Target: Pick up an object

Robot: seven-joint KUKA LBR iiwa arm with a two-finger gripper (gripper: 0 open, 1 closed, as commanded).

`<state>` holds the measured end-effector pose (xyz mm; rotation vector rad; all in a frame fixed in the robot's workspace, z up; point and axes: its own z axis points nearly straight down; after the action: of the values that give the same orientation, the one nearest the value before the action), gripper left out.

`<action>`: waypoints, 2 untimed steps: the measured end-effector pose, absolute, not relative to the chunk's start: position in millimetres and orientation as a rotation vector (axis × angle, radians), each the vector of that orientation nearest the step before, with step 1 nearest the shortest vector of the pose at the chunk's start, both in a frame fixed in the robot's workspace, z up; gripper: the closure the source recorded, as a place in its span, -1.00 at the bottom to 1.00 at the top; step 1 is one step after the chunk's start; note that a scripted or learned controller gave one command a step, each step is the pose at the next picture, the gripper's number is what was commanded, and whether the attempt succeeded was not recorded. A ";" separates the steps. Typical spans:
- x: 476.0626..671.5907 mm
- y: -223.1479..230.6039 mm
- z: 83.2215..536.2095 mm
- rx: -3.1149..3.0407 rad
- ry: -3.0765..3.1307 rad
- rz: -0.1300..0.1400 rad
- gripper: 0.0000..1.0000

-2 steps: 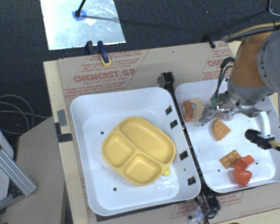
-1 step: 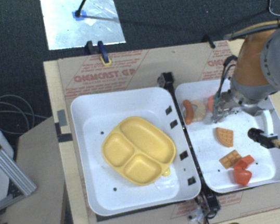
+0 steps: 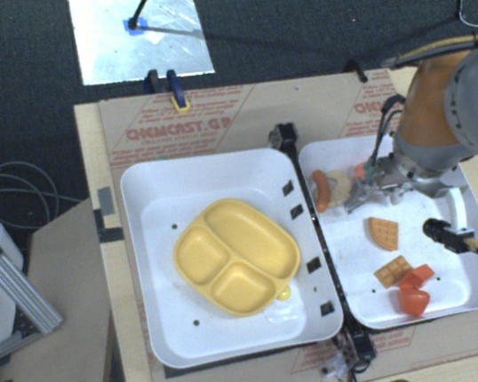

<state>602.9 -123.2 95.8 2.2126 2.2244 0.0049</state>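
The two bins (image 3: 153, 244) are showing white. A plate (image 3: 236, 255) is glowing plain yellow. A sausage (image 3: 320, 191) is looking orange-red, two waffle pieces (image 3: 384, 232) are showing golden brown with a grid pattern, and a pepper (image 3: 414, 297) is shining red.

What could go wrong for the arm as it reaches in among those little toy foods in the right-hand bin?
The gripper sits low by the bin's back wall, close to the toy sausage, so it might scrape the wall or nudge the sausage away rather than catch it. The waffle piece, the second waffle piece and the red toy lie flat and small, so the fingers could easily slide off them.
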 end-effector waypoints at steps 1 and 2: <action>544.0 -111.0 83.1 2.225 2.225 -0.004 -1.00; 547.8 -111.9 95.0 2.218 2.221 0.003 1.00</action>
<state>547.8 -111.9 95.0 2.2185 2.2214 0.0025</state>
